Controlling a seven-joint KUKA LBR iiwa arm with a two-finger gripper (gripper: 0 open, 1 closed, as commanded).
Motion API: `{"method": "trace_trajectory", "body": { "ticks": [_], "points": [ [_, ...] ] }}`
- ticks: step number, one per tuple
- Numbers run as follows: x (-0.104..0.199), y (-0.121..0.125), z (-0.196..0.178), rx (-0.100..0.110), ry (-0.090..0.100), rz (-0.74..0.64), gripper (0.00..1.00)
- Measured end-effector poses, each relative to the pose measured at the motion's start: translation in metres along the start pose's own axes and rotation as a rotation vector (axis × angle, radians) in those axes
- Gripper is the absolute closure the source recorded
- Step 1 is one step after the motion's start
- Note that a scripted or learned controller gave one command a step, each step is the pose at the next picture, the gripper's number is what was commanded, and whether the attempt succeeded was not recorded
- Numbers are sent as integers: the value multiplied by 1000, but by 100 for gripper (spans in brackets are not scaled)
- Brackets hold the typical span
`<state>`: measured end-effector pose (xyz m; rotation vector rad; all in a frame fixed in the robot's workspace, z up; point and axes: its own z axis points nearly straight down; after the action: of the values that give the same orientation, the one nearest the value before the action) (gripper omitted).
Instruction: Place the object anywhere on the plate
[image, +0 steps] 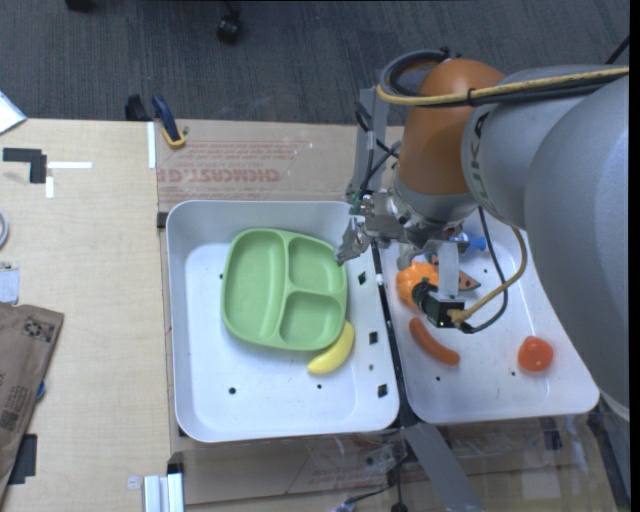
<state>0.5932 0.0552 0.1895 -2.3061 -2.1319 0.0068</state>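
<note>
Banana (333, 352) touches the green plate (284, 288); wrist hides the tool.

two bins (190, 400), one plate (284, 290), one banana (334, 352).

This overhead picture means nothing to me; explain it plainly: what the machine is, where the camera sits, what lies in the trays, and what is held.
One fixed camera looks down at a slant on a bench with two shallow white bins. The big grey shape with the orange band is a robot arm reaching in from the right. Its claw hangs over the seam between the bins, at the plate's right edge; I cannot tell whether it holds anything.

The left bin holds a green plate with three compartments and a banana touching its lower right corner, lying on the bin floor. The right bin holds a red sausage-like piece, a small tomato-like ball and an orange piece partly hidden by the arm.
</note>
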Motion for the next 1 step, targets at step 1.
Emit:
{"method": "trace_trajectory", "body": {
  "ticks": [1],
  "points": [
    [-28, 68, -14, -2, -1, -226, 0]
  ]
}}
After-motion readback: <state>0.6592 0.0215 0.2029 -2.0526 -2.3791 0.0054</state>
